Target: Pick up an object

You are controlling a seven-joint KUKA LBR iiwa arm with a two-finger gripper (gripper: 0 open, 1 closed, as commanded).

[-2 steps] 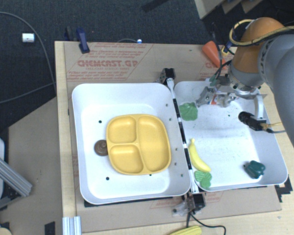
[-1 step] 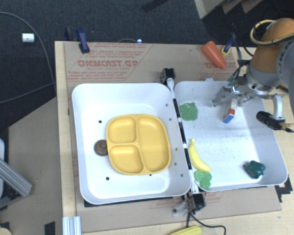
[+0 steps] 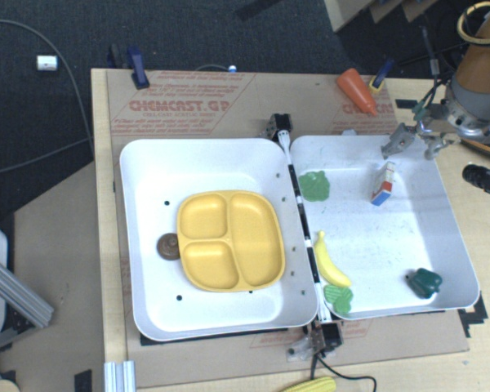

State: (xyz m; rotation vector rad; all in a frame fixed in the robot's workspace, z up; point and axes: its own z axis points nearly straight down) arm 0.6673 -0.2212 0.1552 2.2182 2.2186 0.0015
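Currently parked over right bin (image 3: 441, 219) far rim, gripper (image 3: 410, 140) spread open, empty; nearest target: small carton (image 3: 382, 184) just below.

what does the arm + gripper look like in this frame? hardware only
Grey arm with an orange band above the wrist, entering at upper right. The gripper is small, bare silver-grey metal with thin fingers. Thin dark cables run along the wrist. No markings legible.

One fixed overhead camera, slanted down, both white bins (image 3: 139, 219) within frame, bench beneath
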